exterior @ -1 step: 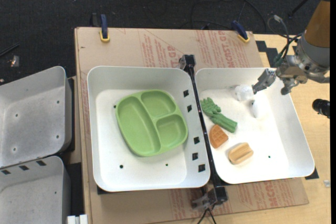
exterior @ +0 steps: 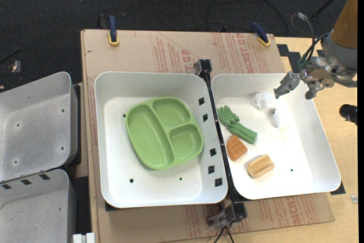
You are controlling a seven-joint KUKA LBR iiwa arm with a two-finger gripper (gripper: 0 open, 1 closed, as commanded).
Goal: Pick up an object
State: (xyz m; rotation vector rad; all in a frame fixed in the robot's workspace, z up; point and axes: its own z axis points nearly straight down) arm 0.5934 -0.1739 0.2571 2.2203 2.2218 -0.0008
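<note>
Camera view | gripper point(exterior: 296, 86) hung at right bin's point(exterior: 318, 179) 1 o'clock, fingers spread, holding nothing | bun point(exterior: 260, 166) lay at bin's 6 o'clock, apart from waffle point(exterior: 236, 148) | looked light, stiff, smooth | best pinched across its short sides.

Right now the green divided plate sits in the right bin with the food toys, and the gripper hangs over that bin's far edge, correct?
Not quite. The camera view shows the green divided plate alone in the left bin. The food toys lie in the right bin, and the gripper does hang over that bin's far edge.
</note>
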